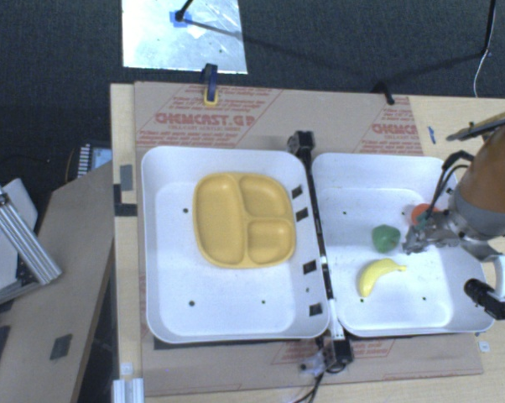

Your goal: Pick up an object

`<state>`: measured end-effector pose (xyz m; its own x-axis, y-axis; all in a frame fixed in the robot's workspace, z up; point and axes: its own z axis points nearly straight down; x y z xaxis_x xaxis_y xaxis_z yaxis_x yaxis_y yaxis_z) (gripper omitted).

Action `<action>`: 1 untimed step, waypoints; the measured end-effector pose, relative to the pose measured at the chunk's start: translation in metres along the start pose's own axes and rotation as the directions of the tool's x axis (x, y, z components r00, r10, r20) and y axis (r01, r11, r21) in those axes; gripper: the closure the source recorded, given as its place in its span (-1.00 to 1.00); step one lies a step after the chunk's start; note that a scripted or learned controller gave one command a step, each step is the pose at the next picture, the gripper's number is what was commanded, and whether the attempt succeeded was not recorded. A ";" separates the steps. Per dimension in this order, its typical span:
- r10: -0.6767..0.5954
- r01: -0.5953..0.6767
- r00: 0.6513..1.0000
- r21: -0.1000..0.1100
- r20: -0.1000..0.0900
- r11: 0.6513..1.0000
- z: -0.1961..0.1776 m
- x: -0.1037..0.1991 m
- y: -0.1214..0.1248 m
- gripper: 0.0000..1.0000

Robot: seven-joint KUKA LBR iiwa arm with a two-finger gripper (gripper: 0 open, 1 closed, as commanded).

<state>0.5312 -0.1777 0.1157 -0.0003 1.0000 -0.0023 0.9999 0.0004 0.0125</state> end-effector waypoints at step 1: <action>-0.004 0.004 1.000 0.006 0.000 1.000 -0.063 0.003 0.003 1.00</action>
<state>0.5335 -0.1747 0.1792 -0.0042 1.0000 -0.0021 1.0000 0.0042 0.0063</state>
